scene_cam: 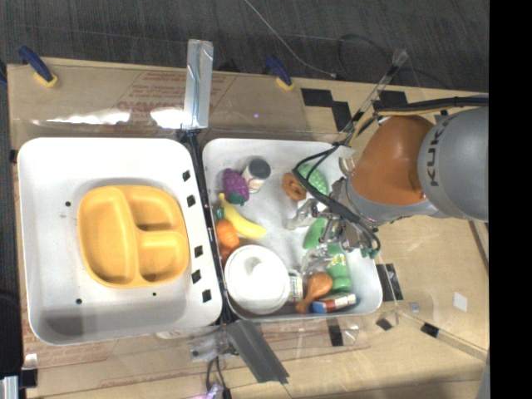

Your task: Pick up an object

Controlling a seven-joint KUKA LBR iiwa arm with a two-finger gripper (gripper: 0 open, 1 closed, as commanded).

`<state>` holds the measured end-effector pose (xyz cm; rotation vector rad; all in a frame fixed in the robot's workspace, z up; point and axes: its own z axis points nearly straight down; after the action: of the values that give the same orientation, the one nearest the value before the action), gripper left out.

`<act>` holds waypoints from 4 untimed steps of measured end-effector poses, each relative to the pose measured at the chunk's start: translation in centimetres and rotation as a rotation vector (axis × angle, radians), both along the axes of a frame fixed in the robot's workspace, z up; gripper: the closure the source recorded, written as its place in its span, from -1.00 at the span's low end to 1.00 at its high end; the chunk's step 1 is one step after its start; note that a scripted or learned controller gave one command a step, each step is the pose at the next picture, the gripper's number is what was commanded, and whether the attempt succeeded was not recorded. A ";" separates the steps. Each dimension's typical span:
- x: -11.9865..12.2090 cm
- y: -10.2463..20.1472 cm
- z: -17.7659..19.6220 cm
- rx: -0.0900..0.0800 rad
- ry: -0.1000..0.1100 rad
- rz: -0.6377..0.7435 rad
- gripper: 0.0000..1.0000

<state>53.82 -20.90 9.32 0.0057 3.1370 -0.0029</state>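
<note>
Inside the right bin (366,285), among a crowd of small toys, the gripper (328,233) is reaching down near the bin's right side, over a green item (317,233) that is lying beside or beneath it. Whether anything is sitting between the gripper's parts cannot be told, since wires and metal pieces are covering that spot, and its state cannot be told either. Just below it a green bottle-like object (337,273) is lying near a brown drumstick-shaped toy (317,287) and a red-and-white tube (336,303) along the near wall. To the left, a white bowl (256,278) is resting upside down or lidded; which one cannot be told. An orange fruit (226,233) is sitting just beside it, with a yellow banana (241,222) lying above, touching it. Farther back, a purple bunch of grapes (235,185) and a small grey cup (258,169) are standing close together, and a brown ring-shaped toy (293,186) is lying to their right. The grey arm (457,169) with its orange band (391,165) is leaning in from the right over the counter (432,356). In the left bin (41,306), a yellow divided tray (133,233) is lying flat at the middle.
</note>
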 end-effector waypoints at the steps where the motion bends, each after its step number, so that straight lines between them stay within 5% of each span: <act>1: 0.3 0.2 1.2 -0.001 -0.004 0.010 1.00; 2: -1.1 0.0 4.5 -0.001 0.001 0.322 1.00; 3: -1.8 7.9 2.1 0.002 0.001 0.331 1.00; 4: 8.1 13.1 14.5 -0.003 -0.010 0.428 1.00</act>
<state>61.97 -7.81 23.87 -0.6588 3.0569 -0.0057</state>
